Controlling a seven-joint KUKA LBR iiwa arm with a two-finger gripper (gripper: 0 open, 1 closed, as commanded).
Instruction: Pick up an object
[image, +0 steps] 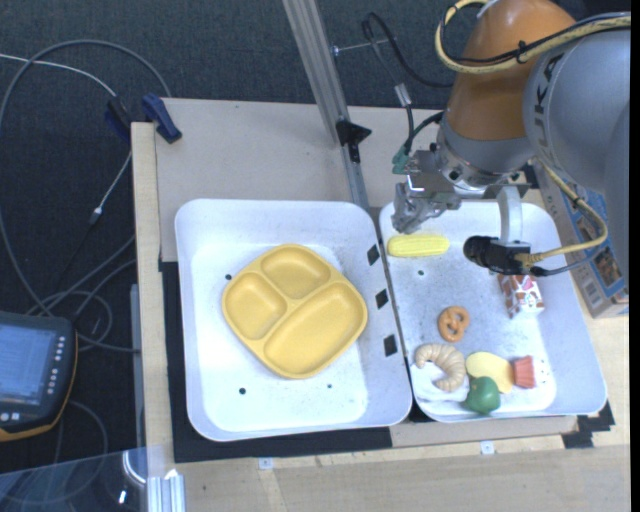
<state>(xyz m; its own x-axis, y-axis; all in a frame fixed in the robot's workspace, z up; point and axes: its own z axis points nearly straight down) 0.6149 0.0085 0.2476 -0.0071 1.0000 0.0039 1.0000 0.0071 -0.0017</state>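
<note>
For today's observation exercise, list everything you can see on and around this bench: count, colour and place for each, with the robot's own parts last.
Bins: 2, white, side by side on the bench.
Divided plate: 1, yellow, left bin.
Corn cob: 1, yellow, right bin, far end.
Pretzel: 1, brown, right bin, middle.
Croissant: 1, tan, near end.
Green and yellow toy food: 1 cluster, near end.
Small carton: 1, red and white, right side.
Tablet: 1, dark, off bench, left.
Gripper: 1, grey, just above the corn cob.
Arm: 1, grey and orange.
</note>
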